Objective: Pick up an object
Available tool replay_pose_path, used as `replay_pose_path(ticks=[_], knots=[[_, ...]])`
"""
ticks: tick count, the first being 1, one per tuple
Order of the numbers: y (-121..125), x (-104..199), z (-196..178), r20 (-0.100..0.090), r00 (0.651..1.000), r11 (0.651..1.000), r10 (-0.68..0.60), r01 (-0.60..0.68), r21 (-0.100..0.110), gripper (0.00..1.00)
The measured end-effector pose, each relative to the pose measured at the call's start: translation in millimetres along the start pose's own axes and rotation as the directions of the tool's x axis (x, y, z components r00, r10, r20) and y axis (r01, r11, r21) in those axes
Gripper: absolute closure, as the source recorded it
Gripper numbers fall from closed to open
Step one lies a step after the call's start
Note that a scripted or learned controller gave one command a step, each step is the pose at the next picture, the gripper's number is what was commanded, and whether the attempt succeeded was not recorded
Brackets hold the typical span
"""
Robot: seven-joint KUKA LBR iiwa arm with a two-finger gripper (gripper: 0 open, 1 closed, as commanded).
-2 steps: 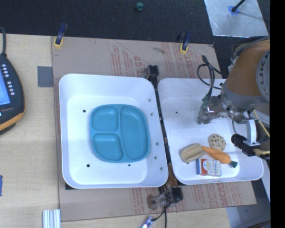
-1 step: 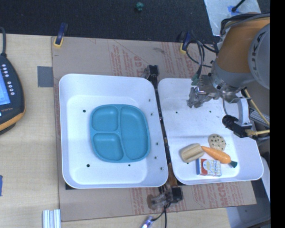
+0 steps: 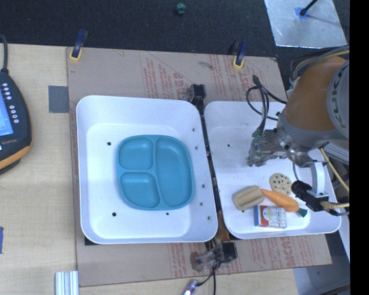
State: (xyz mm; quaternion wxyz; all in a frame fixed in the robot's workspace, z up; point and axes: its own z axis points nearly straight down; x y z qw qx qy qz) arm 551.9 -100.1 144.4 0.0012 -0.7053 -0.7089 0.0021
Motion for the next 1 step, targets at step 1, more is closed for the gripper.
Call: replay_pose_path(ticks=[1], knots=[[0.2, 0.0, -0.2, 0.000, 1.000, 1.000, 0.000, 0.000, -0.001, 0.00]])
